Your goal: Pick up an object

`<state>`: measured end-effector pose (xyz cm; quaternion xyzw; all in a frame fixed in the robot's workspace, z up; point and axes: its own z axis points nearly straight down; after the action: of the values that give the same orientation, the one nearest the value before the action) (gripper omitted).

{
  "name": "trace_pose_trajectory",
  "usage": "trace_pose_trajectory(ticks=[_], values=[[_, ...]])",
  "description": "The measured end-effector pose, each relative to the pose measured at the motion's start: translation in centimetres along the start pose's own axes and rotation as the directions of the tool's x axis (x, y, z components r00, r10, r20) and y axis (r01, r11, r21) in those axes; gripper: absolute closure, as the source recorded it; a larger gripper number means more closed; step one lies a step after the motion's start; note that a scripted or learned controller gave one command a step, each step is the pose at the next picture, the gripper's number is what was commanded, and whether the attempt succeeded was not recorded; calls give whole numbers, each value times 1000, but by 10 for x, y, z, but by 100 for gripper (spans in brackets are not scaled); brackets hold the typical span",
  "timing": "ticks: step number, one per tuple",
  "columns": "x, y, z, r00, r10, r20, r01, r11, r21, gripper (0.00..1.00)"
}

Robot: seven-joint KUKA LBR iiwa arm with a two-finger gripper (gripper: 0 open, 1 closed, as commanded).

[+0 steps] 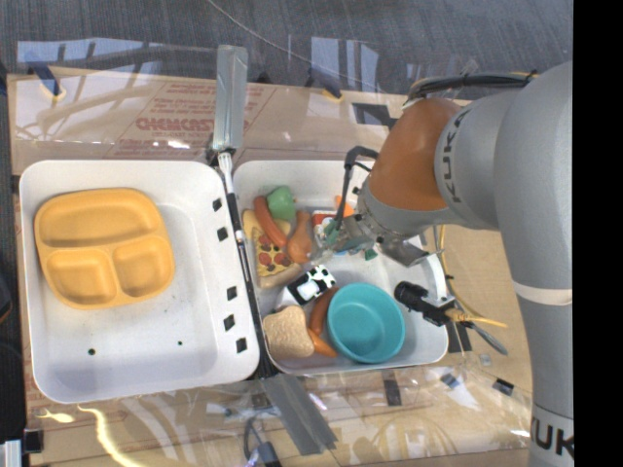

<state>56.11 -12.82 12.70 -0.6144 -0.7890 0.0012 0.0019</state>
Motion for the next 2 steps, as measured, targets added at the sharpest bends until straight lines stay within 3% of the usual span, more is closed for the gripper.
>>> trace_pose_trajectory(ticks=[1, 2], values=[[6, 86, 24, 996, 89, 5, -89, 996, -7, 100], [7, 85, 26, 996, 89, 3, -89, 996, -5, 0]])
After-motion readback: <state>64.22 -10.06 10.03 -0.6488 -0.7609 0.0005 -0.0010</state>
